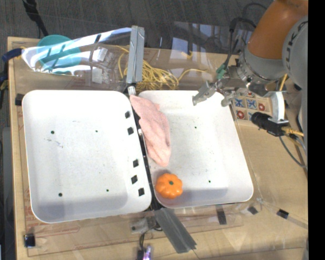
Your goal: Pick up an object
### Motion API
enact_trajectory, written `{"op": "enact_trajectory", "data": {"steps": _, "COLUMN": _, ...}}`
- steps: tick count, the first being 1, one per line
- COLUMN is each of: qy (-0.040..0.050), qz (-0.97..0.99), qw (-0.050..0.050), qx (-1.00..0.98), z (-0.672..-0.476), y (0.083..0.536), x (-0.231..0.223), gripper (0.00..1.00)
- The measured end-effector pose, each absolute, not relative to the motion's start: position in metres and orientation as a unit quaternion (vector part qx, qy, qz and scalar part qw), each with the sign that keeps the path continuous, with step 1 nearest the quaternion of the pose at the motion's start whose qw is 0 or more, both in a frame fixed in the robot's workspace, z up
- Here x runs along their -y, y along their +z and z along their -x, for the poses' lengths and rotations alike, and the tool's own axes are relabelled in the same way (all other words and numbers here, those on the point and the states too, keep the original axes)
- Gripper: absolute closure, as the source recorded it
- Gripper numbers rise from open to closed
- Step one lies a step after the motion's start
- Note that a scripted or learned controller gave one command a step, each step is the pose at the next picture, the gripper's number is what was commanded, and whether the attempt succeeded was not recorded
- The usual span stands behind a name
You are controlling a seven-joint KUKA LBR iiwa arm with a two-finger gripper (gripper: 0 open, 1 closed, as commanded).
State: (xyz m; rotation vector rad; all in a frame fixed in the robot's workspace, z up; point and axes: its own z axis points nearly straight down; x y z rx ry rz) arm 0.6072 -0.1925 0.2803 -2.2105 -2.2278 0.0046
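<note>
Two shallow white bins sit side by side on the wooden worktop (271, 172). The left bin (76, 156) shows a bare white floor with a few dark specks. The right bin (216, 156) carries the goods: a pink cloth (154, 128) lies crumpled along its left wall, running from the far corner down toward the middle, and a small orange pumpkin (169, 185) sits just below the cloth's lower end, near the front left corner. Cloth and pumpkin are close but apart.

Up at the right bin's far right corner, the arm (276, 31) leans in, orange band bright above the wrist. The gripper (213, 93) hangs over the bin's far rim, its two fingers spread apart, one pointing left over the white floor, the other nearer the wrist. Nothing sits between them. It is well apart from both the cloth and the pumpkin.

Behind the bins, a tangle of yellow cable (151, 77) lies against the back of the worktop, beside a clear plastic sheet (81, 53) covering what looks like a teal item, hard to make out through the glare. Small black clips (134, 164) dot the seam between the two bins.
</note>
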Motion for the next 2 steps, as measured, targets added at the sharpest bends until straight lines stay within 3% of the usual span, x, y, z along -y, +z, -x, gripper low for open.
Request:
{"op": "enact_trajectory", "data": {"steps": 1, "qy": 0.0011, "qz": 0.647, "qw": 0.002, "qx": 0.762, "z": -0.596, "y": 0.189, "x": 0.192, "gripper": 0.0}}
{"op": "enact_trajectory", "data": {"steps": 2, "qy": 0.0, "qz": 0.592, "qw": 0.0, "qx": 0.806, "z": -0.578, "y": 0.098, "x": 0.142, "gripper": 0.0}}
